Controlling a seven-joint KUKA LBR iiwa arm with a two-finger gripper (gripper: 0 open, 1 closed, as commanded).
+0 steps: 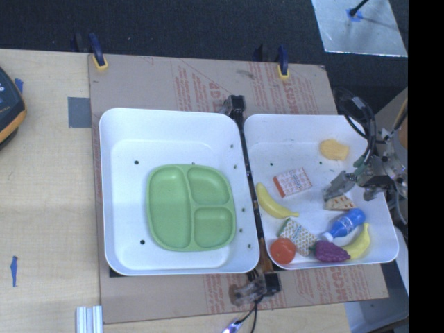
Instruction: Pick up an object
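End effector (355,186) at right edge of the right bin (277,127), fingers spread apart, gripping nothing. Cracker (339,202) lies just below its left finger, near touching. Blue bottle (345,225) lower still; yellow sponge (334,149) above, apart.

1. You see two white bins side by side: the left bin (111,186) and the right bin (277,127).
2. A green tray (189,207) lies in the left bin.
3. The right bin holds a banana (275,203), a red and white box (292,182), a tomato (282,251), purple grapes (331,251) and a blue bottle (345,224).
4. The gripper (352,186) is low over the right bin, with a tan cracker (339,202) just below it.
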